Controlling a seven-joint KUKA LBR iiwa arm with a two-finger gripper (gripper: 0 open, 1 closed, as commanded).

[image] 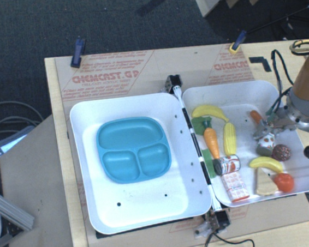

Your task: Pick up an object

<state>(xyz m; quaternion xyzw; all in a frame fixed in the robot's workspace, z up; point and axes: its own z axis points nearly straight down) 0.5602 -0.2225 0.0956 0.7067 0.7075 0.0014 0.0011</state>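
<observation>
The right bin (234, 97) holds several toy foods: a yellow banana (209, 111), a carrot (211, 141), a corn cob (229, 138), a small can (227, 165), a red and white box (235, 186), a second banana (266, 163), a tomato (285, 182), a bread slice (266, 185), a brown ball (281, 152) and a red sausage (256, 116). My gripper (266, 133) is low over the bin's right half, between the sausage and the brown ball. A small grey piece (265, 147) lies just below it. Nothing visibly hangs from the gripper.
The left bin (84, 155) holds a blue divided plate (134, 148). A green piece (201, 125) lies by the divider between the bins. The arm (308, 93) enters over the right bin's right wall. Black cables (278, 69) run behind that bin.
</observation>
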